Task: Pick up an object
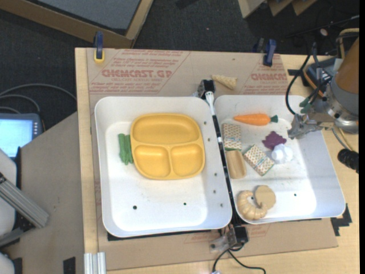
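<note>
An orange plastic toy carrot (251, 119) with a green stub lies near the far edge of the right white bin (319, 204), one of several loose pieces there: a purple toy bunch of grapes (274, 139), a small white crumpled lump (280, 153), two patterned wafer-like blocks (231, 136) and (258, 159), a tan rectangular block (236, 165), and a beige croissant-shaped toy (256, 203) at the near edge. The grey two-finger gripper (299, 129) hangs over the right part of this bin, just beside the grapes and the white lump; its tips are small and dark against the cables, so whether they are spread or closed is not discernible, and nothing is seen between them. The arm above it is cut off by the frame's right side. The bin's near right quarter lies bare. The left white bin (114, 210) holds a yellow three-compartment tray (167, 145) with a green pod-like toy (124, 148) touching its left side; a broad bare strip runs along its near edge. A pale wedge-shaped piece (224, 82) sits on the bench beyond the bins.
</note>
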### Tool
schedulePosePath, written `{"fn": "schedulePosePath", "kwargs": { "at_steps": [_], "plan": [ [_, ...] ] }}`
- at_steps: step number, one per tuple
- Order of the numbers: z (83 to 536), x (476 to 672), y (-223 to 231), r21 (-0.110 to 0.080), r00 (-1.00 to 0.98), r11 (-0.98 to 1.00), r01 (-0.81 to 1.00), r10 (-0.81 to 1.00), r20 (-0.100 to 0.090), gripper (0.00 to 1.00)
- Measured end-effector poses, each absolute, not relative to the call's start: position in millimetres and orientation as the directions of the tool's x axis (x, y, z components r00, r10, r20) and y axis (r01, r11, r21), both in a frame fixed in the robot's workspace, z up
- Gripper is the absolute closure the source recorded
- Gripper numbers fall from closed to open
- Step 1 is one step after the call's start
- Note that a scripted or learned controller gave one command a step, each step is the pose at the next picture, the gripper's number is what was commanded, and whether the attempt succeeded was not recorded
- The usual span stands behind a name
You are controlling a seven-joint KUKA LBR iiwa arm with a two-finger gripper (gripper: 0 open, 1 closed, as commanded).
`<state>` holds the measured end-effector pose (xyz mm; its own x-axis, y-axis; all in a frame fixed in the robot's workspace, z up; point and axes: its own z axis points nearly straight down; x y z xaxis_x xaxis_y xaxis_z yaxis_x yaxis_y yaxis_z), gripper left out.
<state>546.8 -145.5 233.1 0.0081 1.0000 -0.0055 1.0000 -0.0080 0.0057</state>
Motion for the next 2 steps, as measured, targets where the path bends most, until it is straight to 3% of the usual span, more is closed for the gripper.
{"fn": "schedulePosePath", "kwargs": {
  "at_steps": [1, 2],
  "plan": [
    [229.9, 548.3, -139.8, 0.002, 0.0, 0.0, 1.0, 1.0, -0.002, 0.0],
    [138.8, 582.5, -153.1, 0.0, -0.001, 0.001, 1.0, 1.0, 0.0, 0.0]
  ]
}}
